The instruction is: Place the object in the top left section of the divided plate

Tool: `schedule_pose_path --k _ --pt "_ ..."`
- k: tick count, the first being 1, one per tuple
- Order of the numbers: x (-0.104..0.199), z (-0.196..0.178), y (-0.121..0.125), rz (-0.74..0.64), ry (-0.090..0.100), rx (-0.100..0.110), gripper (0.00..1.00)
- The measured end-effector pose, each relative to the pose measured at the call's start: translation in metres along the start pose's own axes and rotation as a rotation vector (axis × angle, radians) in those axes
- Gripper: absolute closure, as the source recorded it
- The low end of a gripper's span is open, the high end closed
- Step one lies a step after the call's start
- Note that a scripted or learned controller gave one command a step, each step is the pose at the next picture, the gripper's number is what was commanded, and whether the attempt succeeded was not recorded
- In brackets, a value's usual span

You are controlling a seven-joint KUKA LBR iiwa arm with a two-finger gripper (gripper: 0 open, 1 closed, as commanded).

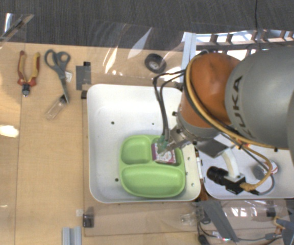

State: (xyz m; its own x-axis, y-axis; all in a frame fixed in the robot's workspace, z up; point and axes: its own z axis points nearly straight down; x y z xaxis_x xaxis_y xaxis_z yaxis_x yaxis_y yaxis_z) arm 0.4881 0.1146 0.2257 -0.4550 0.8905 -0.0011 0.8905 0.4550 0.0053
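Observation:
A green divided plate (149, 180) lies in the left white bin (103, 137), toward its front right. A small purple and pink object (166, 157) rests in the plate's top right section. My gripper (163, 146) hangs right over that object's upper edge, coming down from the big grey and orange arm (239, 101). Whether it touches the object is hidden by the wrist. The plate's top left section (136, 150) and its large front section hold nothing.
Red-handled pliers (25, 70), grey scissors (60, 70) and a small black block (84, 74) lie on the wooden bench left of the bins. A dark tape roll (155, 62) sits behind the left bin. The arm covers most of the right bin (290, 188).

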Motion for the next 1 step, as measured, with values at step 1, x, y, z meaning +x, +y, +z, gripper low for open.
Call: schedule_pose_path --k 1 --pt "-0.018 0.0261 -0.0095 0.097 0.0 0.002 1.0"
